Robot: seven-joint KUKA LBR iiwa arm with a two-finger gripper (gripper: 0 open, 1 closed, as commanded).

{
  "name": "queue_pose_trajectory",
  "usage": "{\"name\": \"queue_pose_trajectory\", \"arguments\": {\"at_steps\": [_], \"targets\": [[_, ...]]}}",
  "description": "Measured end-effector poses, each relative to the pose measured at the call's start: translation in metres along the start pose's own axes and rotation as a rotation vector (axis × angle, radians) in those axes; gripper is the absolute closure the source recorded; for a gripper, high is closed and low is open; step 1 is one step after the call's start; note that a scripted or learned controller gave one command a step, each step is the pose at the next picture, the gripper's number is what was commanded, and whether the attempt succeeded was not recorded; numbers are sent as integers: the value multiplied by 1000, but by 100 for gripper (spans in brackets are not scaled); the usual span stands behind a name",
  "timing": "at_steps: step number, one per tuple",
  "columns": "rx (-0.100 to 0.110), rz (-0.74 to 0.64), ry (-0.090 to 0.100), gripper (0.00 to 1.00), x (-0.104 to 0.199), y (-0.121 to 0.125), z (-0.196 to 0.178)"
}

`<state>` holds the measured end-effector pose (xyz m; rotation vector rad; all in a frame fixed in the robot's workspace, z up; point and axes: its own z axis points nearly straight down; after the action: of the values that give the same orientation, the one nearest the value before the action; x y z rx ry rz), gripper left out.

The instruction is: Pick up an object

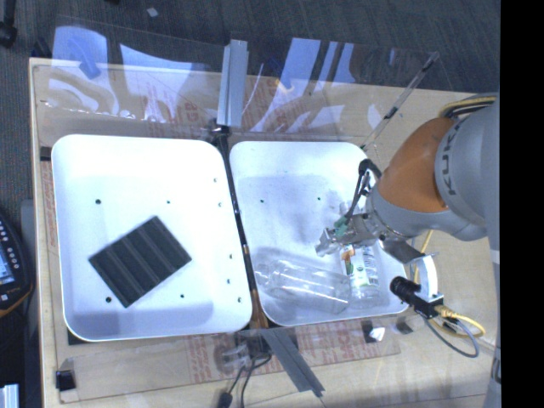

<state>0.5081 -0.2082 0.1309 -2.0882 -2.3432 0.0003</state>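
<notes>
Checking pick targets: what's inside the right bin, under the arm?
In the right bin, a clear plastic bottle lies near the front wall, and a small labelled bottle sits just below the claw. The arm covers the bin's right edge.

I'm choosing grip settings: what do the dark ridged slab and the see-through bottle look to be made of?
Dark ridged slab: probably matte rubber or foam, since its grooves show no shine. See-through bottle: apparently thin clear plastic, with the bin floor visible through it and faint glints.

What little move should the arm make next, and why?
Probably lower a touch and close. The gripper hangs in the right bin just over the clear plastic bottles and a small labelled bottle, with nothing seen between its fingers. The dark ribbed slab lies in the left bin.
</notes>
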Motion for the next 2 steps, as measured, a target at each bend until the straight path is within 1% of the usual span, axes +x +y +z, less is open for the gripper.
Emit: {"name": "queue_pose_trajectory", "arguments": {"at_steps": [1, 2], "targets": [[0, 0, 0, 0, 0, 0, 0], [-1, -16, -1, 0, -4, 12, -6]]}}
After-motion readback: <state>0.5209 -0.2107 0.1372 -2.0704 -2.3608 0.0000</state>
